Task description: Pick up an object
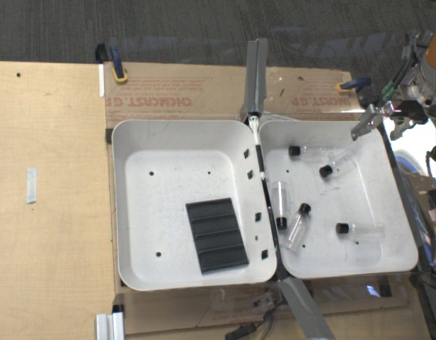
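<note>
Two shallow white bins sit side by side on the bench. The left bin [133,211] holds a black ribbed block [216,235] lying flat toward its near right part. The right bin [388,211] holds several clear vials with black caps: one near the far wall [294,151], one by the far middle [330,167], one along the divider [280,205], one beside it, tilted [299,224], and one toward the near right [356,229]. At the frame's right, the gripper [377,119] hangs above the right bin's far right corner, well apart from every vial and gripping nothing; whether it is parted or closed cannot be told.
</note>
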`<control>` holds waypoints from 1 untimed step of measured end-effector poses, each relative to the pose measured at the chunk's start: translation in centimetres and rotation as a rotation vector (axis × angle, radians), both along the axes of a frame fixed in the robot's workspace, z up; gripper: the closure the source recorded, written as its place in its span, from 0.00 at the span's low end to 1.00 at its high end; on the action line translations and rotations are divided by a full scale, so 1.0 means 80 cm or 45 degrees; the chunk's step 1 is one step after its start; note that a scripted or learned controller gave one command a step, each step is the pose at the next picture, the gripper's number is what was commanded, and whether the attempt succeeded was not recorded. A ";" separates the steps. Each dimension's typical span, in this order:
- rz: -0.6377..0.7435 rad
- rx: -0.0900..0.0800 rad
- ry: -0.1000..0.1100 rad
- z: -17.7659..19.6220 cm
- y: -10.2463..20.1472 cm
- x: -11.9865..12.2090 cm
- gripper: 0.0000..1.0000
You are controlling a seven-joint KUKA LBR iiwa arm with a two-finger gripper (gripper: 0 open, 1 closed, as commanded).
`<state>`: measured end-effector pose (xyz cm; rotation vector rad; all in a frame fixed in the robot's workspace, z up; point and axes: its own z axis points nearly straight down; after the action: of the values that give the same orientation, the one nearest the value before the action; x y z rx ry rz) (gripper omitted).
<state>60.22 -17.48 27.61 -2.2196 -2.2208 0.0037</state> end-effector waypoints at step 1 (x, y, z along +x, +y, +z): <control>0.103 0.000 -0.002 -0.113 -0.019 0.050 0.00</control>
<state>64.23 -19.00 18.57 -2.1287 -2.3096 0.0026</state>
